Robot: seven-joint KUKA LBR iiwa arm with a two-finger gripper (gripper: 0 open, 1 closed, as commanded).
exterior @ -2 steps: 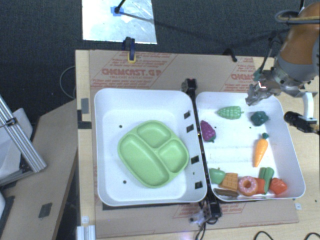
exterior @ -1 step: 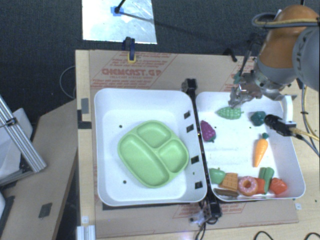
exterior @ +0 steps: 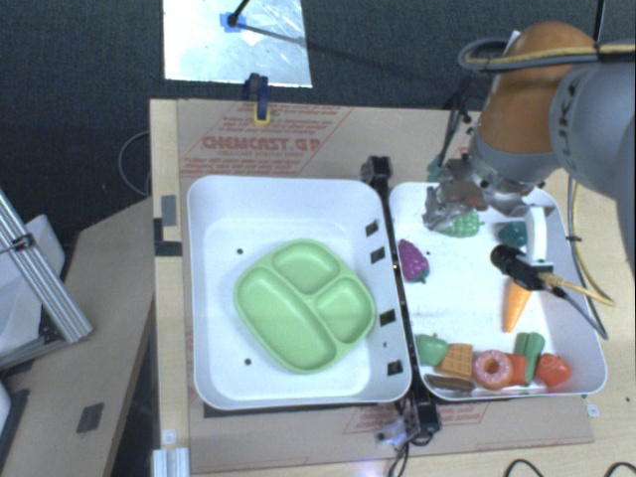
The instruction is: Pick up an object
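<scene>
The grey two-finger gripper (exterior: 452,210) hovers just over a green bumpy toy (exterior: 462,226) in the right white bin (exterior: 586,351). Its finger state cannot be told. Approach seems underway; next likely calls for descending and closing.

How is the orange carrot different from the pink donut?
The carrot is a long, plain orange cone, while the donut is a round ring with pink icing and a hole. The carrot lies by itself in the middle of the right bin, while the donut sits packed among other toy foods along the bin's near edge. Both are toy foods lying in the same bin.
</scene>
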